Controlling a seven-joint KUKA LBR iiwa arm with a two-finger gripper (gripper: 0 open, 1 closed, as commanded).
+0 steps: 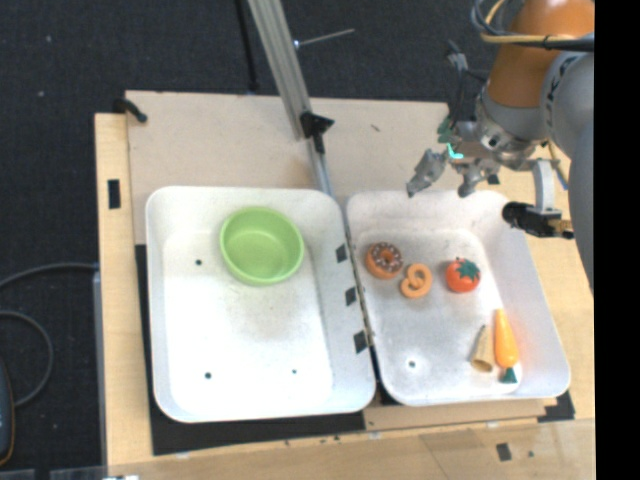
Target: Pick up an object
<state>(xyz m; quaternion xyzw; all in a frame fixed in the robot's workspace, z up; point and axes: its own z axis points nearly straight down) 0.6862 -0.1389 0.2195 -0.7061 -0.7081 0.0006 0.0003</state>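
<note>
Gripper (446, 177) up high over the back edge of the right bin (530, 298), fingers spread open, nothing held. Toys well below it: tomato (462, 275), donut (383, 259), orange ring (416, 281), carrot (505, 340) by a cone (483, 350). Could miss, or bump the rim coming down. Could nip two toys together. Green bowl (261, 245) in the left bin (180, 368), out of the way. Metal pole (285, 63) close by.

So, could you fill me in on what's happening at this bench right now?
A robot arm reaches in over the far edge of the right bin, its pincer open and holding nothing. It is meant to pick up an object. The bin holds a doughnut, an orange ring, a tomato, a carrot and a cone. A green bowl sits in the left bin.
</note>
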